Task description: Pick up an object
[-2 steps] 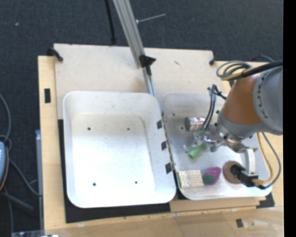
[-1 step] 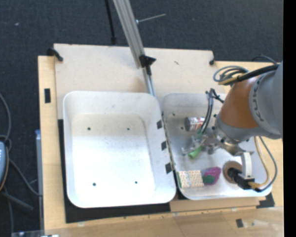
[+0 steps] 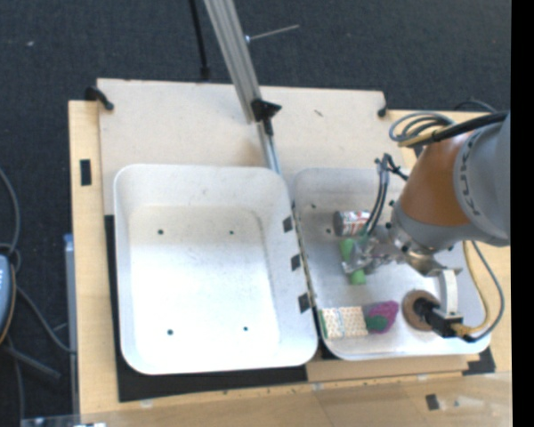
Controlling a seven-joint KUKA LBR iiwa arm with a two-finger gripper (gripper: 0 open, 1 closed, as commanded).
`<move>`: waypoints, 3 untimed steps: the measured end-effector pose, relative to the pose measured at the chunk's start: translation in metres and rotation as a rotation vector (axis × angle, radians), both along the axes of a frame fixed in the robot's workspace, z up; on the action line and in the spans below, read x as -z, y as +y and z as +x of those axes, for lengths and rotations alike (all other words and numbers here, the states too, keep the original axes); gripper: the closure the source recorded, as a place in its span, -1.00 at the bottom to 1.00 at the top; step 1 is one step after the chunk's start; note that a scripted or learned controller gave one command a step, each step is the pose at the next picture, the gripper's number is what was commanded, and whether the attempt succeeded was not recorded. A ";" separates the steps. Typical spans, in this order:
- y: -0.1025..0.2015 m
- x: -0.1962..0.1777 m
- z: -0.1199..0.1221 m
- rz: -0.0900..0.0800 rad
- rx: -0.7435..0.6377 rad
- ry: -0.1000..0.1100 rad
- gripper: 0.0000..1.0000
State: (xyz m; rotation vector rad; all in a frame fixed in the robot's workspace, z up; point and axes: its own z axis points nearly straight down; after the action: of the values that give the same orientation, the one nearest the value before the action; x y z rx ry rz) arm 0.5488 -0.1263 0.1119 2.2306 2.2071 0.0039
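Note:
My gripper [image 3: 367, 254] reaches down into the right bin [image 3: 331, 185], under the arm's orange band [image 3: 434, 196]. It sits right against a small green object [image 3: 351, 261] near the bin's middle. Whether the green object is between the gripper's tips cannot be made out. A silver and red can [image 3: 348, 221] lies on its side just behind the gripper. Along the bin's front lie a speckled flat block [image 3: 342, 322], a purple object [image 3: 383, 313] with a green piece beside it, and a brown ring [image 3: 419, 310].
The left bin [image 3: 125, 194] stands beside the right one. A slanted metal pole [image 3: 236, 56] crosses the back of the bench down to the bins' shared corner. Cables [image 3: 418, 129] loop above the arm at the right.

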 end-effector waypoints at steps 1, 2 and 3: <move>0.002 -0.064 0.003 -0.001 -0.013 -0.004 1.00; -0.001 -0.128 0.009 -0.001 -0.014 -0.005 1.00; -0.002 -0.137 0.010 0.000 -0.016 0.002 1.00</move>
State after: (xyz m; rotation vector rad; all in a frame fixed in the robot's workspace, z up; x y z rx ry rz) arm 0.5584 -0.1283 0.2485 2.2136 2.2264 0.0023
